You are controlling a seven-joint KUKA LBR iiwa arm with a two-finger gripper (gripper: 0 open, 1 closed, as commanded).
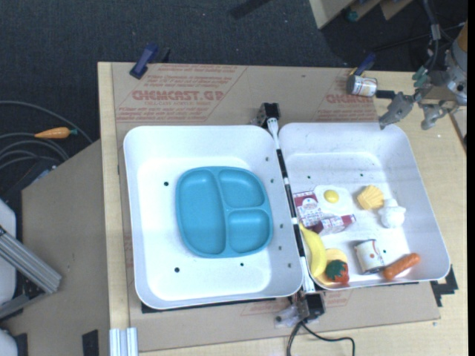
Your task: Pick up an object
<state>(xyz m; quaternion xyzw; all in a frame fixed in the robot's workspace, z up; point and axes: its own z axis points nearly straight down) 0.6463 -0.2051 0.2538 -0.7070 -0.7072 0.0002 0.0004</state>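
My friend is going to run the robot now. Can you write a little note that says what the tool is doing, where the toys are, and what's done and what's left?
Tool: open, holding nothing, above the far right corner of the right bin.
Right bin holds: banana, carrot, fried egg, small can, a carton, a yellow piece, a white piece.
Left bin holds a blue divided plate.
Done: nothing picked up yet.
Left: lower into the right bin, grasp one toy, lift.

Bench point(185, 95) with two white bins point(148, 199).
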